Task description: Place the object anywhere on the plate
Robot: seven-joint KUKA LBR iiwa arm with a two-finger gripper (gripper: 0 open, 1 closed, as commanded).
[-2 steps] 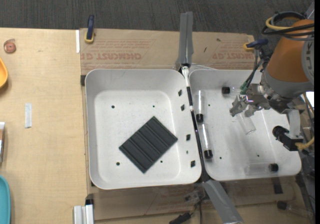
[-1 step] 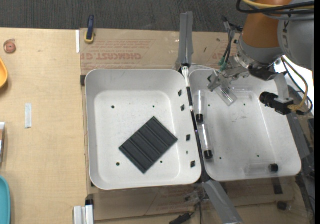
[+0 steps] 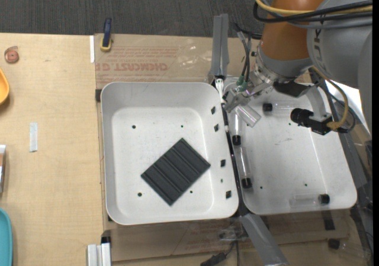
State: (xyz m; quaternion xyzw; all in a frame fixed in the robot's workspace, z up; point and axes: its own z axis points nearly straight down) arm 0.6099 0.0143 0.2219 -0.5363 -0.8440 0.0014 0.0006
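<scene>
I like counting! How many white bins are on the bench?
2. The left bin holds a dark ribbed plate; the right bin sits beside it, partly hidden under the arm.

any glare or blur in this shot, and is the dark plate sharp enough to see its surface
Camera view: even, soft light; the dark plate is sharp, its ridges readable, in the left bin; mild sheen on the right bin; the gripper is cluttered and slightly soft, so its state is unclear.
</scene>
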